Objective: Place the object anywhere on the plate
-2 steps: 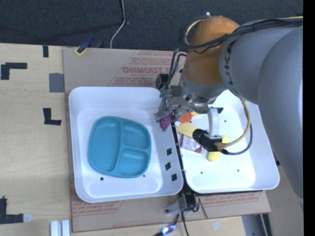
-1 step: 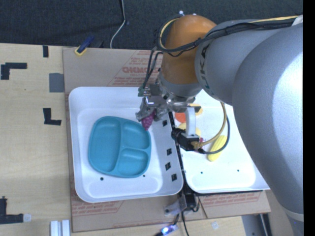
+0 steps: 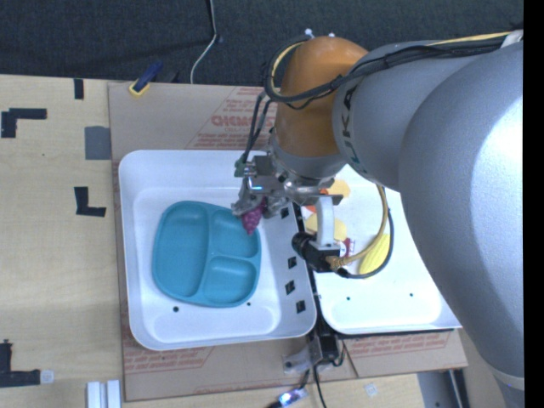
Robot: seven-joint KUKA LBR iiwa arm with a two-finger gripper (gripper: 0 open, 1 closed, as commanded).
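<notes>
- Count: 2 white bins, L bin and R bin, side by side and touching along the middle. Both sat on 1 brown cardboard sheet.
- 1 blue plate, lying flat in the L bin. It had 3 compartments: 1 big on the left, 2 smaller on the right.
- 1 task object: a small magenta-purple lump, darker at the bottom. It was too small to tell its shape or what it was.
- Yellow stuff in the R bin: 1 curved piece, banana-like. There was approx. 1 more pale yellow bit beside it, partly hidden by my wrist, so I couldn't tell if it was a separate thing.
- My gripper hung over the L bin, at the plate's upper right edge.
- My fingers were pinched on the purple object. It sat between the tips and stuck out below them.
- Object position: over the plate's top right compartment, near the rim, on the side toward the R bin. I couldn't tell whether it touched the plate or was just above it.
- My arm came in from the right, across the R bin, covering most of that bin's upper part.
</notes>
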